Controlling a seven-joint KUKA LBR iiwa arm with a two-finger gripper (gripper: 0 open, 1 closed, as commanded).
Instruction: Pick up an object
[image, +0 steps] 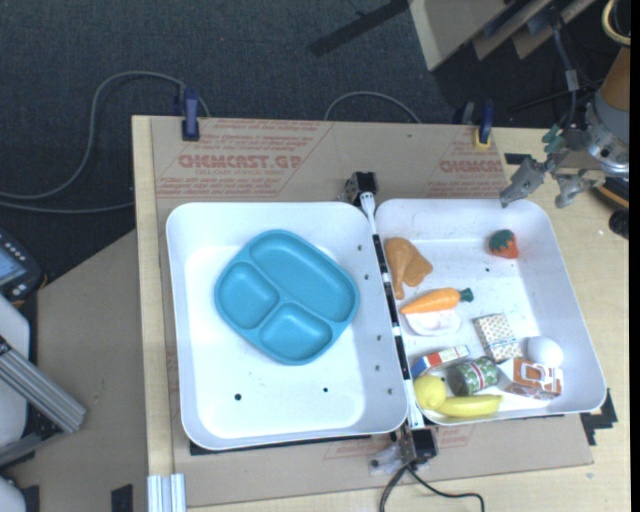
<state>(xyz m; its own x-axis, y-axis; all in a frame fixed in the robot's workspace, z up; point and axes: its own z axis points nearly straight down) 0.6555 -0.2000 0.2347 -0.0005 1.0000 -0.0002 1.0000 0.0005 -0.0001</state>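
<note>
The jaws (541, 181) stand spread apart and hold nothing, hovering over the far rim of the right bin (570, 290), near a strawberry (503, 243). A carrot (436, 299) lies mid-bin, long axis across, green tip pointing right. A banana (457, 404) lies along the near wall beside a can (473, 376). The left bin (190, 310) holds a blue plate (286, 296). The worktop (300, 150) reads "CHEMCAST".

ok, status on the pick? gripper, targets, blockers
Gripper open, above right bin's far corner, holding nothing. Strawberry nearest; carrot, banana further in. Nothing blocking the strawberry.
</note>
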